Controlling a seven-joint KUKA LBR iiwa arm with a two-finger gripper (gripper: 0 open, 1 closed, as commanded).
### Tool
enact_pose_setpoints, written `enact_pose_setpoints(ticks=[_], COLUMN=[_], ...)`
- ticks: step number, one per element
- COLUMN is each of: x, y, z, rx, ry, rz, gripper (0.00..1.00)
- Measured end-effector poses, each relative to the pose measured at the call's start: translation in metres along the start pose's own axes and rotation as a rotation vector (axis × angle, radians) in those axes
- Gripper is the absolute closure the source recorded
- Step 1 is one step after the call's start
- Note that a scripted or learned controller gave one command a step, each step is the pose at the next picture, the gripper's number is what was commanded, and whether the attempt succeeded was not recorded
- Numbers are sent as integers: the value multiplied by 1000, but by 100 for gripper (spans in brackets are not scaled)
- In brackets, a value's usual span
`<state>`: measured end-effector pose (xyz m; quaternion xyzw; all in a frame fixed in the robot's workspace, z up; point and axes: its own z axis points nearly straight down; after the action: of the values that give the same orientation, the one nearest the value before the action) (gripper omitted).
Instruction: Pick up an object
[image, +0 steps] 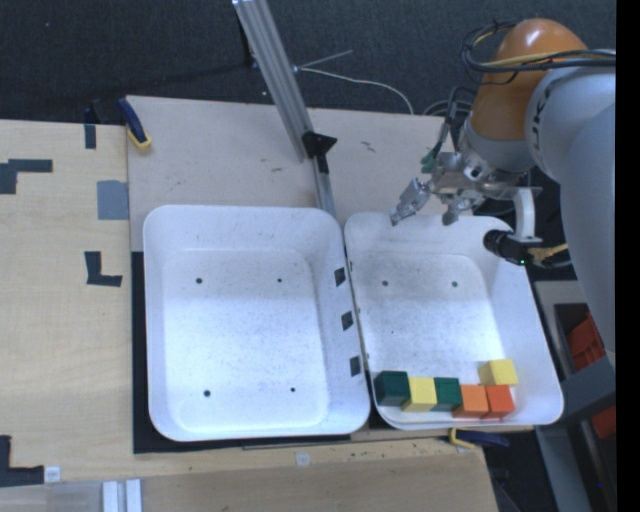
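So far nothing is picked up: the gripper (428, 204) hangs over the far edge of the right bin (520, 300), jaws apart and empty, while the blocks (445, 392) wait along its near edge

Left bin (240, 225): at 9 o'clock, touching right bin (520, 300).
Blocks (445, 392): in right bin, 6 o'clock edge.
Gripper (430, 212): above right bin's 12 o'clock rim.
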<state>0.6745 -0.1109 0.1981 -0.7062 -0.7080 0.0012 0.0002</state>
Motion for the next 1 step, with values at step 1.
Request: enact_pose_setpoints(ticks=[1], x=[-49], y=[-44], z=[112], rx=[9], ry=[1], rz=[5], gripper=[0])
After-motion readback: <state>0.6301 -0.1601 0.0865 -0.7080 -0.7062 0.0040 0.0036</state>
